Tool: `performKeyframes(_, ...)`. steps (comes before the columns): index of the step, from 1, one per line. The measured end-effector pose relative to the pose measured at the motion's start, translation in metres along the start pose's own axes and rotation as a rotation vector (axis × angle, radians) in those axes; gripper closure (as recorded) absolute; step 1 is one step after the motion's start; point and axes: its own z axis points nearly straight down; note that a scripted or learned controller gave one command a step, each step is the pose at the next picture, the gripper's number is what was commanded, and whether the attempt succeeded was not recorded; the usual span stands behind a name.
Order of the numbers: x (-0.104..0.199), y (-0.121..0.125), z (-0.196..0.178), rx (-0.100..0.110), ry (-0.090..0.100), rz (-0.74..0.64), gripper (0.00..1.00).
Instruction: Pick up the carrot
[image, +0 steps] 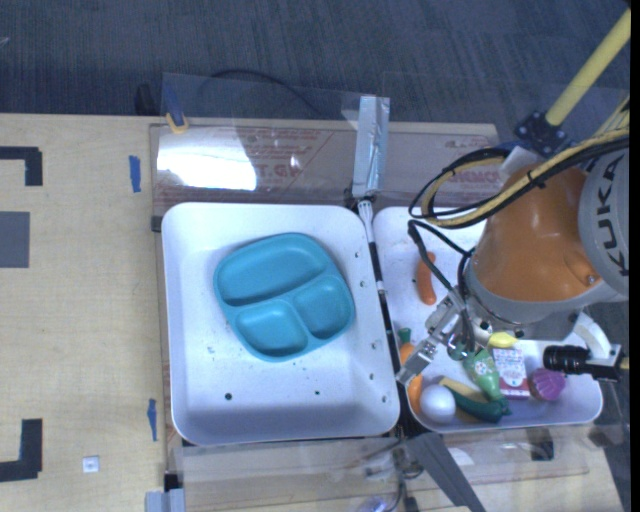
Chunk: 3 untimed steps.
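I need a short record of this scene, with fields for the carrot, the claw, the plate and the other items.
carrot: slim orange carrot lying in the right white bin, near its left wall
claw: metal claw low in the right bin, below the carrot
plate: blue three-compartment plastic plate in the left white bin
other items: white egg-shaped ball, purple toy, green toy vegetable

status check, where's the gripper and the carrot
Gripper low in right bin, among the toys. Carrot apart, near the divider. Egg just below gripper.
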Motion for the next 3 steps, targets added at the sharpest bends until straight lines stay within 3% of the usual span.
performKeyframes(1,-0.052,0.023,-0.001,-0.003,-0.007,-0.311,0.0)
performKeyframes(2,-0.002,-0.001,-0.001,-0.002,-0.003,-0.616,0.0)
performKeyframes(3,-0.01,-0.011,-0.001,-0.002,-0.006,-1.073,0.0)
